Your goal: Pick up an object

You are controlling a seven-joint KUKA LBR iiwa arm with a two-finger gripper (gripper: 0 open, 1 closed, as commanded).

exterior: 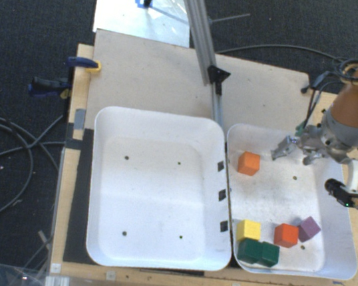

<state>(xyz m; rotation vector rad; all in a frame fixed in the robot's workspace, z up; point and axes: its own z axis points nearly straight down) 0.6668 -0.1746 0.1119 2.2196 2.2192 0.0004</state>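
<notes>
1. Table (175, 84) is what I am seeing first on my feed, carrying two white bins side by side; the left bin (158, 189) is sitting nearest the blue clamp (53, 87).
2. I am watching the right bin (332, 261), where an orange cube (248, 163) is lying alone near the far left corner.
3. I am seeing a yellow cube (249, 229), green block (258, 252), red cube (286, 235) and purple cube (309, 229) clustering along the near edge.
4. I am reading the gripper (293, 152) as hovering over the far right part of that bin, fingers (281, 150) spread apart and pinching nothing, well apart from the cubes.
</notes>
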